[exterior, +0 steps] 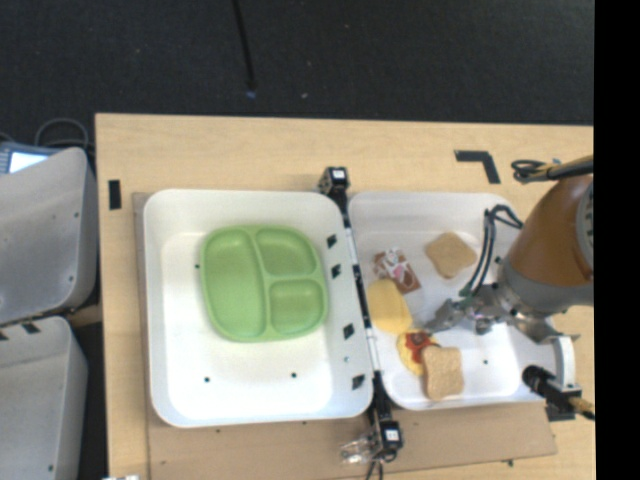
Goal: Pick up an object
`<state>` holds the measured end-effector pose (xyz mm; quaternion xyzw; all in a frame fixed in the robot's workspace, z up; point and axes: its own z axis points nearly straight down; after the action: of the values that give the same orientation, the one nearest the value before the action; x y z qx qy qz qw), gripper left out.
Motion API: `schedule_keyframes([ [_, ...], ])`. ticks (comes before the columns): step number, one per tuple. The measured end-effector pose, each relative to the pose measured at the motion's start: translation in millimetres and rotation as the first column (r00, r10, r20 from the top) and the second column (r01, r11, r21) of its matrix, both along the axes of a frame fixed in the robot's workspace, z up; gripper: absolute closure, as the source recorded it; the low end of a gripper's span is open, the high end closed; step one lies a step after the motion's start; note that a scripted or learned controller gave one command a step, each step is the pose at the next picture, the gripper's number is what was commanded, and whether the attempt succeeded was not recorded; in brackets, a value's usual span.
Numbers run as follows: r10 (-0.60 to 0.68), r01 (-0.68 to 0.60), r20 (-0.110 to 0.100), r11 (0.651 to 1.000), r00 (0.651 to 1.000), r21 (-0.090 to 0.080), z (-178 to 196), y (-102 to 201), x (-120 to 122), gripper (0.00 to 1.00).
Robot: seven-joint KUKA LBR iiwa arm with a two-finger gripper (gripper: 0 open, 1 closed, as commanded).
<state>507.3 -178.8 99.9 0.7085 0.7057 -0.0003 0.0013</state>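
Overhead view of the table [250, 148] with two white bins. The arm [555, 243] enters the right bin [400, 208] and carries the claw [455, 313] low over its floor. Whether the claw is open or closed cannot be told here; nothing is seen gripped in it.

Candidate objects, placed relative to the claw:
- yellow block [388, 308], just beside the claw, on the side away from the arm;
- red and yellow item [413, 348], near the claw, toward the lower edge of the view;
- bread slice [443, 372], touching that item and just below the claw in the view;
- tan piece [450, 254], near the claw, toward the upper edge of the view;
- small red and white wrapper [394, 266], beyond the yellow block and up-view of it.

The left bin [160, 298], well apart from the claw, holds a green divided tray [265, 283].

Judged step: final approach to a grasp. To do it well, commit to one object, preferably the yellow block or the tan piece, since each lies clear of its neighbours. Centre the claw over it and descend straight. The bread and the red and yellow item touch, so a grasp there risks nudging both or catching neither.
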Motion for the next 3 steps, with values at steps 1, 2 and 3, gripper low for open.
schedule_keyframes([
  [1,-0.006,0.006,0.004,1.000,1.000,0.000,12,-1,1,1.00],
  [2,0.007,-0.007,0.004,1.000,1.000,0.000,56,2,2,1.00],
  [3,0.007,-0.007,0.005,1.000,1.000,0.000,104,1,12,1.00],
])
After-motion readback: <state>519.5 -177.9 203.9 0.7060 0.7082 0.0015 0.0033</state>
